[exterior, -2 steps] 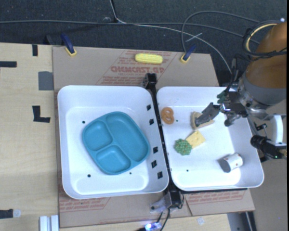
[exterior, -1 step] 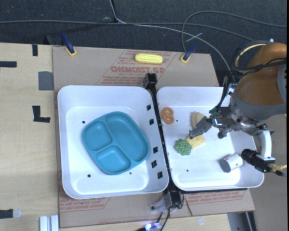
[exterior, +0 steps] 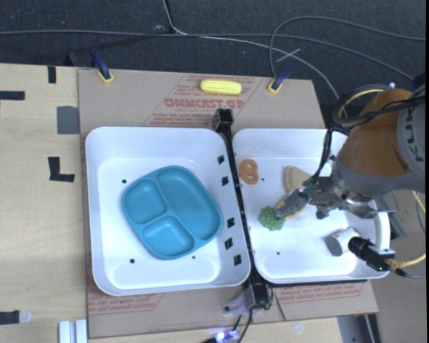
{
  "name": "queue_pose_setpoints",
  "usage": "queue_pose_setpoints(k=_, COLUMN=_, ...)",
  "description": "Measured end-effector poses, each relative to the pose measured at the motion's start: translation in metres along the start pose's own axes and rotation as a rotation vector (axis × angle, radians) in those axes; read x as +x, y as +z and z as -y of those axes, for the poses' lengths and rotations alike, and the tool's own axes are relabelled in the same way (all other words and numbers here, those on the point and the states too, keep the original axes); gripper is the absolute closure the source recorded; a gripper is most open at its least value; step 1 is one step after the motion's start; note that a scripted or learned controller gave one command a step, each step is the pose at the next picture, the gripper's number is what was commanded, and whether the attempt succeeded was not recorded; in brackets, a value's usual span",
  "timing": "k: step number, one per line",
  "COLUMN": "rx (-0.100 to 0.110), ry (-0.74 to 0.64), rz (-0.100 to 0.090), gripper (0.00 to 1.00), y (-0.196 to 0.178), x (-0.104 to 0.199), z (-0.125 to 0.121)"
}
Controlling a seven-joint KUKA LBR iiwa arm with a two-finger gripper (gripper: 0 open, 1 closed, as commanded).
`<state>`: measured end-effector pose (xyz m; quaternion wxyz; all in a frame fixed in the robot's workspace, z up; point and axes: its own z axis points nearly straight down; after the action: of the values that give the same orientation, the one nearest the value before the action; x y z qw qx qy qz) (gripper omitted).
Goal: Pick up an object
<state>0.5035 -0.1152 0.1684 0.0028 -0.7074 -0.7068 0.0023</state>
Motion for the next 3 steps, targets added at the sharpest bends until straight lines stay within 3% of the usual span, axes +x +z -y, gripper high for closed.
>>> queue_pose_setpoints(k=1, rx=0.002, ry=-0.001, rz=-0.001, gripper=0.00, y=0.065, x=0.003, z=0.001)
queue_pose_setpoints(k=2, rx=-0.003, ry=-0.002, rz=-0.001, gripper=1.00, y=0.051, x=0.003, z=0.000)
queue_pose_setpoints(k=3, rx=-0.010, ry=-0.001, rz=0.002, gripper=1.00, y=-0.011, x=0.000, z=0.001)
